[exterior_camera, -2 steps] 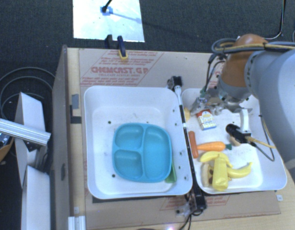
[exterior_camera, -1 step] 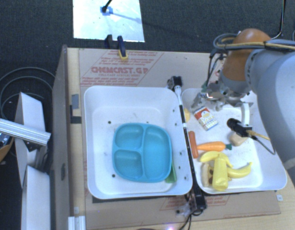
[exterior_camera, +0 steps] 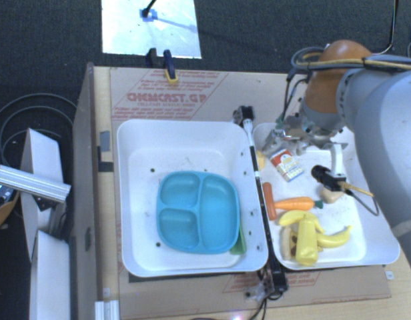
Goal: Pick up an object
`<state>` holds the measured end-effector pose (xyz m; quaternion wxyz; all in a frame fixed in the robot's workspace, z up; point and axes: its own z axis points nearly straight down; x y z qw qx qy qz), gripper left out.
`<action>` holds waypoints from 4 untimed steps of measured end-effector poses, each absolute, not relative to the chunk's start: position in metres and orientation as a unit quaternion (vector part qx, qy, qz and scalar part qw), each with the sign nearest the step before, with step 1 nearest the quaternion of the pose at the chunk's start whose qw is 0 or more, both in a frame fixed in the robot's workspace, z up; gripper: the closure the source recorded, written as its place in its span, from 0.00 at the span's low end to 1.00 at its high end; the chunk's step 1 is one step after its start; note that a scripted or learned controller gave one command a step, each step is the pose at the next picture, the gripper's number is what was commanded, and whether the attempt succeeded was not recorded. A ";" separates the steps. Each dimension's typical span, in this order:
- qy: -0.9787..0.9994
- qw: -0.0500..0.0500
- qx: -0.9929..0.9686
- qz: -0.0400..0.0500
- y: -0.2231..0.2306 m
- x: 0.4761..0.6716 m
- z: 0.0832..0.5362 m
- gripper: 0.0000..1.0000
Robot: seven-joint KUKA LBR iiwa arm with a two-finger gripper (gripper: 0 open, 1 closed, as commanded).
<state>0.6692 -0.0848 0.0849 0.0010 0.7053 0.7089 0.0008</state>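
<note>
My gripper [exterior_camera: 289, 141] hangs over the back left part of the right bin [exterior_camera: 382, 249], under the arm's orange band. Just in front of it lies a small red and white box [exterior_camera: 286, 165]. Nothing shows held in the gripper. Further forward in the same bin are a carrot [exterior_camera: 295, 204], a yellow bottle [exterior_camera: 307, 241] and a banana [exterior_camera: 333, 238]. An orange sausage-like piece [exterior_camera: 268, 199] lies along the bin's left wall.
The left bin [exterior_camera: 135, 179] holds a blue divided plate [exterior_camera: 195, 212] with a green item [exterior_camera: 239, 243] tucked at its right edge. A small yellow piece [exterior_camera: 260, 160] and a beige lump [exterior_camera: 331, 195] also sit in the right bin. The arm covers the bin's back right.
</note>
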 end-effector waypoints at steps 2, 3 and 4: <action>0.707 0.001 0.707 0.000 -0.095 0.660 0.085 0.00; 0.707 0.002 0.707 0.001 -0.105 0.670 0.085 0.00; 0.709 0.001 0.705 0.001 -0.090 0.669 0.085 0.00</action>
